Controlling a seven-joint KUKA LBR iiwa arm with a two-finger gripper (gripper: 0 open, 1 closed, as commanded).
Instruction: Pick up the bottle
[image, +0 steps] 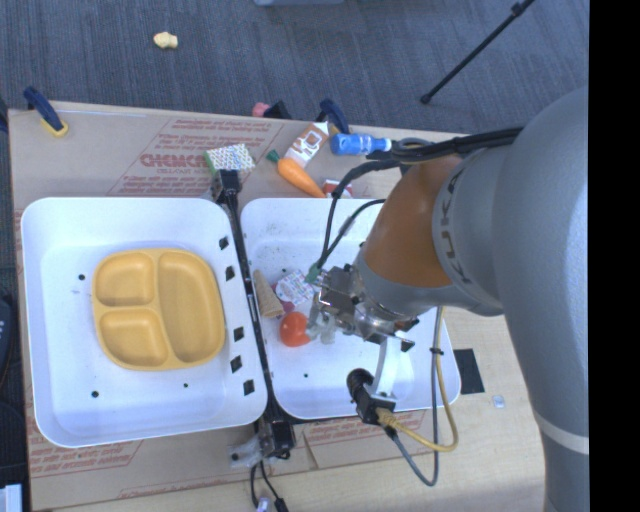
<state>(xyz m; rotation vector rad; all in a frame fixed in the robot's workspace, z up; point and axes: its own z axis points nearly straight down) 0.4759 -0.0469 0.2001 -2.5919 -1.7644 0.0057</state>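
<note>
Camera view: nearest edge of the table (500, 440) is bare wood, with a yellow cable (425, 435) looping off the arm's wrist. Two white bins sit side by side on cardboard. Left bin (50, 330) holds a yellow divided tray (158, 305), lying flat near its middle. Right bin (310, 390) holds the loose items, clustered at its left-centre: a red tomato-like piece (294, 329), just beyond it a clear crumpled bottle (294, 288), and a tan cone-shaped piece (267, 293) beside the divider. The bottle, the task's thing, lies on its side, touching or nearly touching the red piece.

Arm (440, 240) reaches in from the right, orange band over the right bin, wrist pitched down. Gripper (325, 310) is low in the bin, just right of the bottle and red piece. Fingers: cannot tell whether apart or together; wrist hardware blocks them. Nothing is seen held.

Far edge, outside the bins: carrot (298, 176), small white-and-orange bottle (308, 142), blue object (352, 145), likely spare props.
</note>
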